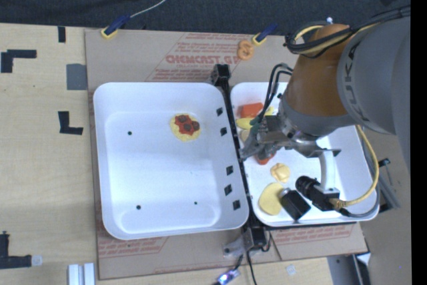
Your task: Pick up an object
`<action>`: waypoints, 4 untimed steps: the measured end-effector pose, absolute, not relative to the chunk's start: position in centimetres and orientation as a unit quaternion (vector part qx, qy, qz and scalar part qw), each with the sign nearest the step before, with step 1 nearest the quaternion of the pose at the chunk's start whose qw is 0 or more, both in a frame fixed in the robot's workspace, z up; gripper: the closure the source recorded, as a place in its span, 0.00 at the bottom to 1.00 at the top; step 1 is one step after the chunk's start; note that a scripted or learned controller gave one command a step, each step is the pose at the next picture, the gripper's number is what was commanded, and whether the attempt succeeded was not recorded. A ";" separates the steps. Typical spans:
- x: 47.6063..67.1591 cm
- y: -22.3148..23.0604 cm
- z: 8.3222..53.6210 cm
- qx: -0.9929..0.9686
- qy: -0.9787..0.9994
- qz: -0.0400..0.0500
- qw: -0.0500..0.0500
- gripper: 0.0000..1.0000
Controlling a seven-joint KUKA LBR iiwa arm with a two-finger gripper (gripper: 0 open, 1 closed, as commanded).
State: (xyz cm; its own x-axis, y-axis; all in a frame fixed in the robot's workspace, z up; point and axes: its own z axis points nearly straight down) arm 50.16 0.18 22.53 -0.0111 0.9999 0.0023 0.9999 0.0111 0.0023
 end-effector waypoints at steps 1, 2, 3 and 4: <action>55.4 4.5 22.3 -0.705 -0.709 -0.001 0.000 1.00; 52.7 8.0 22.1 -0.706 -0.708 0.002 0.002 1.00; 50.3 8.1 18.1 -0.707 -0.707 0.003 0.002 1.00; 48.2 9.2 21.0 -0.706 -0.708 0.001 0.001 1.00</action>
State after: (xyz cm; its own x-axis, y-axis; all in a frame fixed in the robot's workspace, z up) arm 48.22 9.25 21.01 -0.0022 1.0000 0.0007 1.0000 0.0022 -0.0028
